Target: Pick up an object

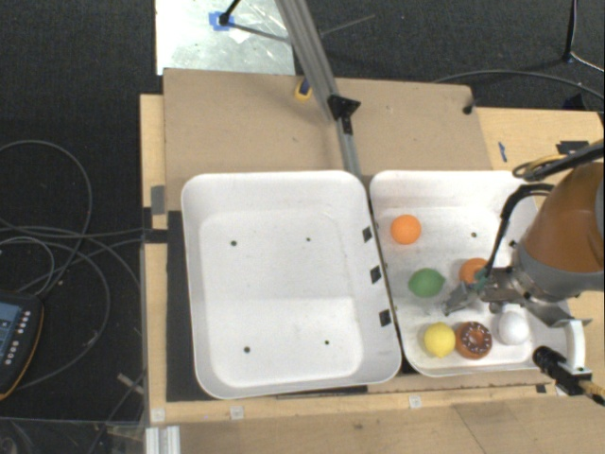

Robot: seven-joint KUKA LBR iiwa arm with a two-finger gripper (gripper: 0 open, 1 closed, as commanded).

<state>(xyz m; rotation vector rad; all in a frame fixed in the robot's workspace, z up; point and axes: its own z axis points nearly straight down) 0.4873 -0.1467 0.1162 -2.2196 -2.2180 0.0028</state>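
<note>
Right bin (444, 185), smooth white plastic, is holding round items: green ball (426, 283) lying just left of end effector (477, 294); grip state cannot be told; orange ball (406, 229) beyond; yellow ball (439, 340), brown glazed doughnut (473, 340) nearer.

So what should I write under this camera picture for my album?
Robot gripper reaching into the right bin among an orange ball, green ball, and yellow ball.

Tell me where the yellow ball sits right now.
The yellow ball lies in the right bin, near its front edge, just left of the brown donut and below the green ball.
</note>
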